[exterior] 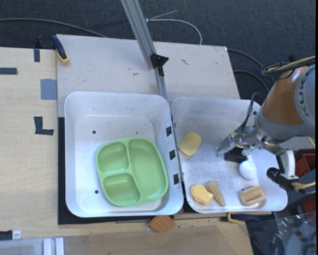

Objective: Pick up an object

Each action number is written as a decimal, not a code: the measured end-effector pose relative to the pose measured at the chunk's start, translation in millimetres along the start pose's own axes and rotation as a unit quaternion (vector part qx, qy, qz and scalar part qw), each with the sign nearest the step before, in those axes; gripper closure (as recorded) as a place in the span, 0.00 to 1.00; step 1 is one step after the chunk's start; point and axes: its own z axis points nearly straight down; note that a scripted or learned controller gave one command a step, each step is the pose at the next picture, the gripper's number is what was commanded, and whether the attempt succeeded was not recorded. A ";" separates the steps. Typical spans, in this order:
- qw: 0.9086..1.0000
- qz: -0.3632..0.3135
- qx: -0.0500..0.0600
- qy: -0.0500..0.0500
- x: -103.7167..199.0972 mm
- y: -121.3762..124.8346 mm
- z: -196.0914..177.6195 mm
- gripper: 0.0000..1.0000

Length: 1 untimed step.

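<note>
My gripper (232,149) hangs low over the right bin (206,110), near its right side, with its dark fingers spread apart and nothing between them. A white egg-like object (248,169) lies just below and right of it. A pale yellow round piece (190,143) rests to its left, apart from it. Along the bin's front lie a yellow chunk (202,194), a tan cone (216,192) and a brown bread roll (252,195).
The left bin (79,110) holds a green divided plate (132,171). A tan waffle-like piece (161,223) lies on the bench in front of the bins. A grey metal pole (140,25) slants over the back. A blue and yellow clamp (60,49) sits at the back left.
</note>
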 end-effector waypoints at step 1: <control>1.000 0.000 -0.010 -0.003 -2.4 5.8 6.0 0.00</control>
